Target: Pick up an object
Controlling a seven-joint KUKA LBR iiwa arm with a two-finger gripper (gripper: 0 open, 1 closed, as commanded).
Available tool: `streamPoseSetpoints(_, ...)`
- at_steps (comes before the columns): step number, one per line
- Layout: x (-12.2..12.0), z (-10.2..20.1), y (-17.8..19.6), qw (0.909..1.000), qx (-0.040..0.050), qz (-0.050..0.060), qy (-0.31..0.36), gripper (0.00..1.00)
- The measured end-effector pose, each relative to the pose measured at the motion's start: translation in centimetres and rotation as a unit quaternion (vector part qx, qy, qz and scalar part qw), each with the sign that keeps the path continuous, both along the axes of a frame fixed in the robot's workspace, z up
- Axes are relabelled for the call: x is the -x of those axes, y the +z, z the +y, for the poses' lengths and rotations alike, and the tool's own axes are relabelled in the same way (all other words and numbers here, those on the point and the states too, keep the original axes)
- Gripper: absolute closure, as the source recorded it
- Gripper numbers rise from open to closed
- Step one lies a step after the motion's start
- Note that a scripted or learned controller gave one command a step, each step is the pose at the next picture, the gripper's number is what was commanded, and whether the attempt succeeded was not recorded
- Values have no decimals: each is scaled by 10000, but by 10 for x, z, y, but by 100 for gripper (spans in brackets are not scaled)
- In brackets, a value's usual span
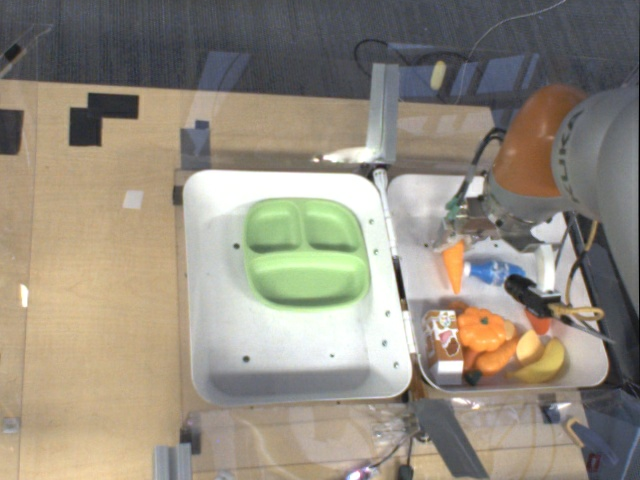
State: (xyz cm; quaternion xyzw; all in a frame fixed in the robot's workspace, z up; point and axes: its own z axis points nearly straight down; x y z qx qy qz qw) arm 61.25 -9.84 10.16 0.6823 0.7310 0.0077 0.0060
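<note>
Just then the grey arm (600,158) reached in from the right, its orange band (530,148) over the far side of the right bin (415,203). The end effector (466,224) hung low in that bin's far half, directly above the thick end of an orange carrot (454,266). From where I stood I could not tell how far open the end effector was, nor whether it had hold of anything. The carrot sat close beneath it, pointing toward the near side of the bin, and whether the two were touching was not clear.

Just beside the carrot, on its right, lay a small blue bottle (495,271) with a pale end. If it bore a label, it was too small to read. Nearer the front of the bin a brown box (443,336) stood against the left wall. It had a picture printed on its face, and its lettering was too blurred to make out. An orange pumpkin-shaped toy (482,330) touched the box on the right, and a yellow banana (543,360) lay further right, in the near corner.

The left bin (215,368) held a green divided plate (305,251) with three compartments. The plate was plain, with no writing on it. On the pale wooden worktop (60,298), well apart from both bins, were black stepped marks (103,116), which were shapes rather than letters.
</note>
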Motion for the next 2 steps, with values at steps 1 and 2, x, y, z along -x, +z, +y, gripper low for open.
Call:
streamPoseSetpoints(1, -58, 40, 86, 9996, 12, 57, -282, 100)
streamPoseSetpoints(2, -58, 28, 133, 9999, 22, 57, 115, 100)
